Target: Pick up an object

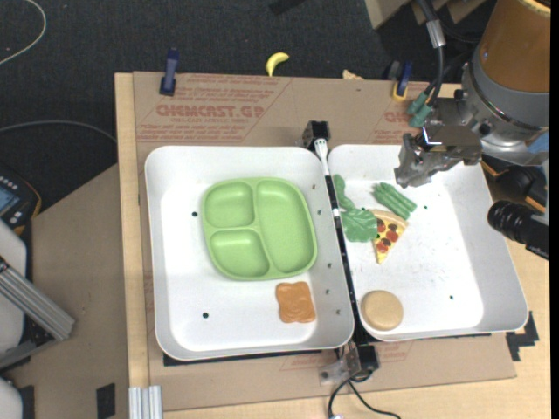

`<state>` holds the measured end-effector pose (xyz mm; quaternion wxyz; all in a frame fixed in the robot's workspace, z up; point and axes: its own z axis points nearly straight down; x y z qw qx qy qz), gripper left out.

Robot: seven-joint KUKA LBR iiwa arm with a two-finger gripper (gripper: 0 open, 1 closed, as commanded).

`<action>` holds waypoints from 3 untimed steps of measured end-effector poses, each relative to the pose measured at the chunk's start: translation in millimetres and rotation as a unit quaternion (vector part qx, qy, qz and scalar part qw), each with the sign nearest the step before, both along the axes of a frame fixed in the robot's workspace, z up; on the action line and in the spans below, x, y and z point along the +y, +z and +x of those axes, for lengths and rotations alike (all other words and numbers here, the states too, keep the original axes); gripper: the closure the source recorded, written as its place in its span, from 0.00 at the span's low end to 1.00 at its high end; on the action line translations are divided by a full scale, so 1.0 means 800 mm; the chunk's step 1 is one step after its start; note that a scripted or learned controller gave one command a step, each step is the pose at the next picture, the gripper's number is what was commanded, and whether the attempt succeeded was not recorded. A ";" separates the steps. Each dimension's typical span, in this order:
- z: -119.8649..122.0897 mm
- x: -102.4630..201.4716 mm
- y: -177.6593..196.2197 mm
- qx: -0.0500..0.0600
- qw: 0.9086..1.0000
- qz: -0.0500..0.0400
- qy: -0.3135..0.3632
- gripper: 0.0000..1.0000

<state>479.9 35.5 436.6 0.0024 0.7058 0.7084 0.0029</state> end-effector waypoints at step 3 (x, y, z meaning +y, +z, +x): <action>-0.002 -0.007 -0.148 0.008 1.000 0.000 0.001 1.00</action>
